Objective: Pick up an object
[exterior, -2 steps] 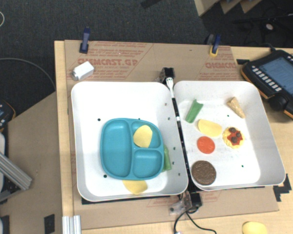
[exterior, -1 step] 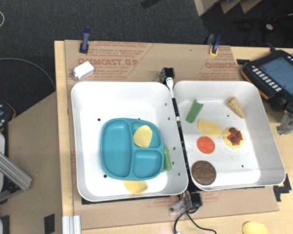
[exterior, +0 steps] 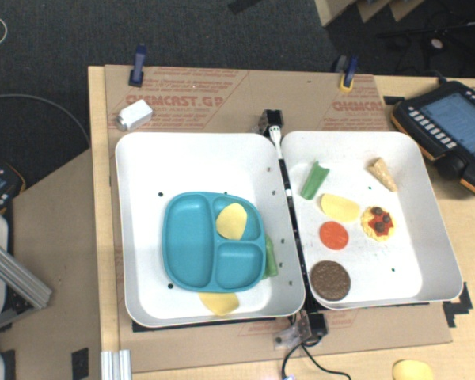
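Note:
The right bin [exterior: 431, 248] holds several toy foods: a green stick [exterior: 313, 180], a yellow slice [exterior: 340, 207], a red disc [exterior: 334, 235], a brown round patty [exterior: 330, 280], a small pizza-like piece with red toppings [exterior: 378, 222] and a tan wedge [exterior: 382, 173]. In the left bin [exterior: 142, 172] lies a teal divided tray [exterior: 212, 241] with a yellow piece [exterior: 231, 221] in its upper right compartment. Another yellow piece [exterior: 219, 301] lies just below the tray, and a green piece [exterior: 270, 258] stands at its right edge.
A white block [exterior: 134, 115] lies on the cardboard behind the left bin. Blue clamps [exterior: 138, 64] [exterior: 347, 71] hold the board's back edge. A black pendant [exterior: 447, 127] rests at the far right. A yellow object [exterior: 410, 370] lies at the bottom right.

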`<state>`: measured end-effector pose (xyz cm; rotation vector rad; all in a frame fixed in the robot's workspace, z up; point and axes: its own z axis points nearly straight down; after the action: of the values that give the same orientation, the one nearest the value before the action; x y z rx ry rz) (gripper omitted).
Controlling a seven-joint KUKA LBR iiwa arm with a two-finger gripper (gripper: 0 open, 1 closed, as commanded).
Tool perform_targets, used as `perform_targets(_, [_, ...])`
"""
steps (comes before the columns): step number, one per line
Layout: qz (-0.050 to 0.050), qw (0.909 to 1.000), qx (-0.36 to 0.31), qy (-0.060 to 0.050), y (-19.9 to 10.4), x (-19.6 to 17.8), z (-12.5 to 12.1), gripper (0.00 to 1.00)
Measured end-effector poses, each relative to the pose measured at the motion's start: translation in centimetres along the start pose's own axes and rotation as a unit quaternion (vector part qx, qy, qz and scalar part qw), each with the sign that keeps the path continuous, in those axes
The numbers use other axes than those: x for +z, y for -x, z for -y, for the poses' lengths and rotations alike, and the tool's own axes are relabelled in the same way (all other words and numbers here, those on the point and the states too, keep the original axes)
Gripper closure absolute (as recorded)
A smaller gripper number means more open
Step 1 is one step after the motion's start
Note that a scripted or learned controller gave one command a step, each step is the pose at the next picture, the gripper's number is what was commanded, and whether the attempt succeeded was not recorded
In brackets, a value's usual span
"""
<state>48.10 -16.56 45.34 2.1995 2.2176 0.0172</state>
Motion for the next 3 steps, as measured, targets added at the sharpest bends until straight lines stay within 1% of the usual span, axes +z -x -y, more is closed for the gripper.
perform_targets(1, [-0.005, 0.9998, 0.004, -0.018, -2.9, 24.7, 0.9, 1.0])
perform_targets(2, [-0.001, 1.0, 0.005, -0.006, 3.2, 35.5, -2.7, 1.0])
perform_targets(3, [-0.001, 1.0, 0.003, -0.006, 5.8, 36.6, -7.0, 1.0])
